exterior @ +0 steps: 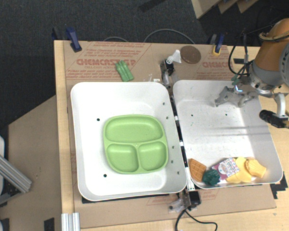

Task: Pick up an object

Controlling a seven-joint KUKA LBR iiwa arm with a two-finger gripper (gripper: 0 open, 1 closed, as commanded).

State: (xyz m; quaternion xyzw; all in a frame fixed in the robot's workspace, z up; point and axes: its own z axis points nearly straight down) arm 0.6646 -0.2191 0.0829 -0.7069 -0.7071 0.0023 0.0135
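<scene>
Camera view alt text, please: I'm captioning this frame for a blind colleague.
The grey arm's gripper hovers over the far end of the right bin, away from small toy foods clustered along that bin's near edge. The left bin holds a green three-compartment plate.

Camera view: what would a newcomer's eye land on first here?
Probably the green divided tray in the middle of the left bin. Next, the heap of small food toys along the near edge of the right bin. Last, the gripper over that bin's far end, well apart from the toys.
</scene>
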